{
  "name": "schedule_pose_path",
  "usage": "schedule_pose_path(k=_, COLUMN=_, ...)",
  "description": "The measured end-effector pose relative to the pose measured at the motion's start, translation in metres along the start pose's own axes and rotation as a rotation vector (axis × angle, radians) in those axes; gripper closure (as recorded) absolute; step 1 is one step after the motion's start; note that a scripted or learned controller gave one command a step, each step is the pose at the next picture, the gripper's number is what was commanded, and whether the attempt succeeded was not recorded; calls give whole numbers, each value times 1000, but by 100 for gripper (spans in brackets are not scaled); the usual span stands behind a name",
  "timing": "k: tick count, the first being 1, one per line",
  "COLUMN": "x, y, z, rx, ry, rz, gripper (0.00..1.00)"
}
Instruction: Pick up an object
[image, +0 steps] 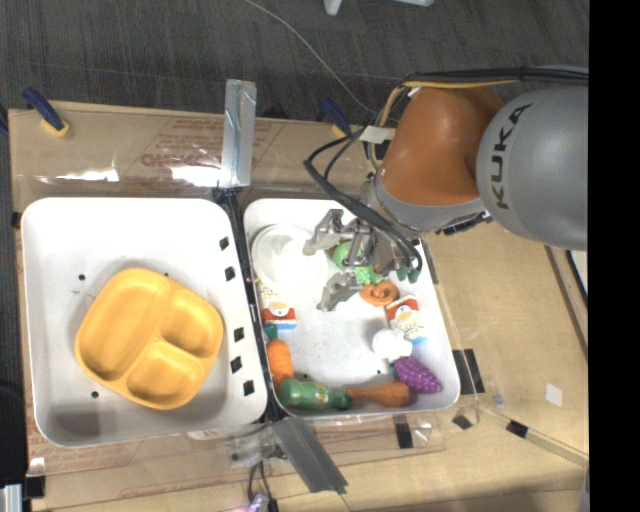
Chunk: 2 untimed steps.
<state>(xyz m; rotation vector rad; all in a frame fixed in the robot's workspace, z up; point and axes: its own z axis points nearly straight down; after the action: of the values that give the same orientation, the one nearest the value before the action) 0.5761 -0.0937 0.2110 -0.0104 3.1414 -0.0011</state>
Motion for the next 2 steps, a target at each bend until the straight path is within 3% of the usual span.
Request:
schedule_pose_path(k=1, x=5, y=-54, z=101, rx=-2, ry=8, rz=-27, gripper=0)
schedule_pose_path(k=2, x=41, y=-116, z=118, rx=0, ry=-2, rz=66, gripper=0)
